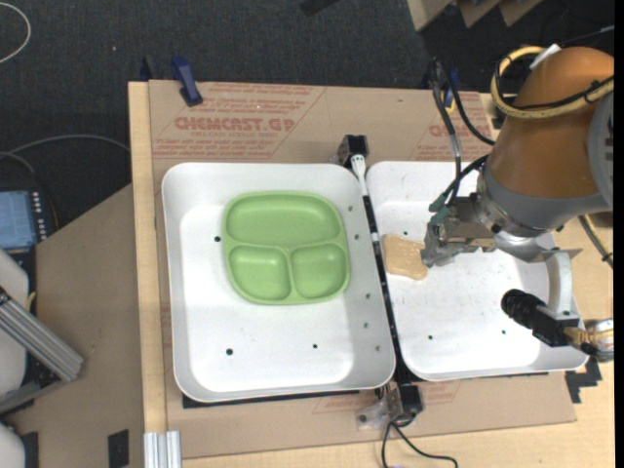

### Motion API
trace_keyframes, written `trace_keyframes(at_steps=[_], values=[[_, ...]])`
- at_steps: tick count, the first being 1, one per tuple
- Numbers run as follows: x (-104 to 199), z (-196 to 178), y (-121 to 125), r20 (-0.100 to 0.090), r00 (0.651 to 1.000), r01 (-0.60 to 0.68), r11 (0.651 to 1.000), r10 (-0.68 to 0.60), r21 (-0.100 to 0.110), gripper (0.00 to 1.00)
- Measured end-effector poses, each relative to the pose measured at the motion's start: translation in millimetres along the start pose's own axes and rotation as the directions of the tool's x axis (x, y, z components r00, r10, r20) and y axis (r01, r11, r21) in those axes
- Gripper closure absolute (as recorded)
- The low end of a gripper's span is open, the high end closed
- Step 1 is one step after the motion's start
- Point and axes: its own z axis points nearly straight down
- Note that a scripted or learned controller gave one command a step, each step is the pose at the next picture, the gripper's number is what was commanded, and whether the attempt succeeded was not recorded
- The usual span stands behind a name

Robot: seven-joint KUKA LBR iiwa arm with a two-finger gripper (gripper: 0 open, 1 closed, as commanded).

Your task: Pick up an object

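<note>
Left bin (195, 291) holds a green divided tray (286, 247). Just right of the divider between bins, in the right bin (468, 354), lies a tan bread-like piece (403, 258). Gripper (436, 249) sits at its right edge; finger opening cannot be determined, grasp unconfirmed. Piece judged light, soft, compressible; best taken across its narrow sides, gently.

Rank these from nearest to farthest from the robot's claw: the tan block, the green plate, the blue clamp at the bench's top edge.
From the gripper:
1. Tan block, right beside it in the right bin's left part.
2. Green plate, in the left bin.
3. Blue clamp, at the bench's far left corner.
</note>
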Motion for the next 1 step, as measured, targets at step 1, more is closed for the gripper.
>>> trace_keyframes(at_steps=[1], values=[[96.6,-51.8,-13.5,0.000,1.000,0.003,1.000,-0.003,-0.011,1.00]])
